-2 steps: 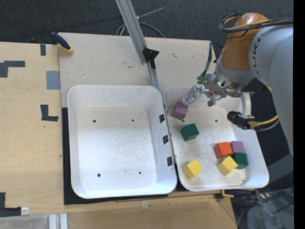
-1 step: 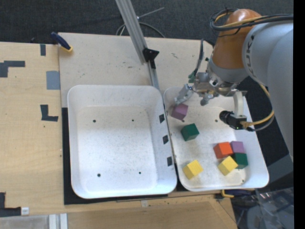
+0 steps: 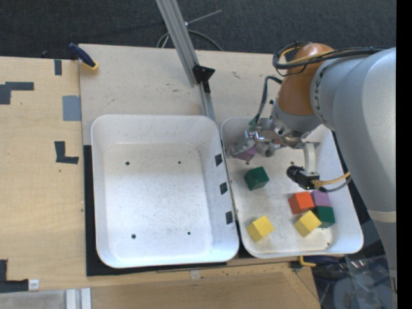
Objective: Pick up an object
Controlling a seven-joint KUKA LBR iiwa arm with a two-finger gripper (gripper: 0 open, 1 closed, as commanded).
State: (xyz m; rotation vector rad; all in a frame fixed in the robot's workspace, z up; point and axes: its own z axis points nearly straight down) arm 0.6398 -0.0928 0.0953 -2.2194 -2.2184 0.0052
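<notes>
The gripper hangs at the right bin's far left end, with something purple at its tip; whether it is clamped I cannot tell. Just below sits a green cube, so no pick looks done.

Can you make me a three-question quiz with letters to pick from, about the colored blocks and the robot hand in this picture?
1. Where are the blocks?
A. left bin
B. right bin
C. bench

2. How many yellow blocks are there?
A. one
B. two
C. four

3. What is the gripper holding?
A. the green block
B. a yellow block
C. something purple-pink

Answers:
1 B: every block lies in the right bin.
2 B: one yellow block sits near that bin's front, another yellow block beside the orange block.
3 C: a purple-pink thing shows at the gripper, while the green block lies apart on the bin floor.
</notes>
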